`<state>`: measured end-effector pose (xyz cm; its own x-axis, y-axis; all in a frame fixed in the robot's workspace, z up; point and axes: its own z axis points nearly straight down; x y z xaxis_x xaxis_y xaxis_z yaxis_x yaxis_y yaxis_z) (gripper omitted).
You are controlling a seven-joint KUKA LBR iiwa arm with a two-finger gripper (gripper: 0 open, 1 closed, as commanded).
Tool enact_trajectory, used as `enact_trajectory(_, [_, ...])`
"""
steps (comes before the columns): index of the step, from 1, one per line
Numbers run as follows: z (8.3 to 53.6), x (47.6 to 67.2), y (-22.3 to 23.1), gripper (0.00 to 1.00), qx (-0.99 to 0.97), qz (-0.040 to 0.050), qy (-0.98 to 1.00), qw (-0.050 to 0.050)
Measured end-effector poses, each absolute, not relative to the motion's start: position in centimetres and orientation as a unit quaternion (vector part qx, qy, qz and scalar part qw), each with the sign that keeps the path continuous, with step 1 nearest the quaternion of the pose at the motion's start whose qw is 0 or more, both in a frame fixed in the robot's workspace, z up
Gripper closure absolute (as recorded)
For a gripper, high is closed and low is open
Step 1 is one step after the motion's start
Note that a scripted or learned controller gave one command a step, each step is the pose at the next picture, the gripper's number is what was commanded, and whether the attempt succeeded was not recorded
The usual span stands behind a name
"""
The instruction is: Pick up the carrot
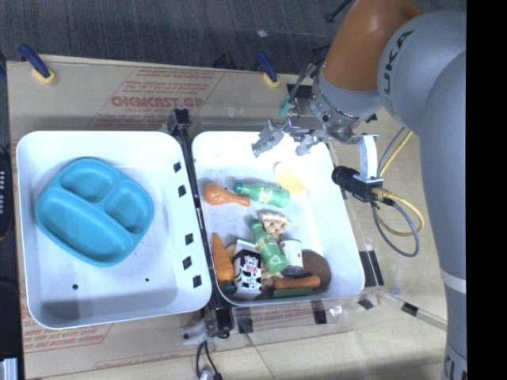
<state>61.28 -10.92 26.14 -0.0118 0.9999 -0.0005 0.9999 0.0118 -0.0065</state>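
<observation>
In the camera view, the metal two-finger gripper (287, 135) hangs at upper centre over the far end of the shallow white plastic right-hand bin (342, 212); its jaws stand spread, nothing between them. The smooth tapered orange carrot (222, 257) lies low in the frame against that bin's left wall, beside a heap of toy food (276, 260). The wall could block one finger, and the slick taper might slip. A glossy blue sectioned plate (93, 208) sits left.
</observation>
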Motion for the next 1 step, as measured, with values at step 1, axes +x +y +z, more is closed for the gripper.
enact_trajectory(1, [12.94,63.4,-11.2,0.0,-0.796,0.0063,-0.605,0.006])
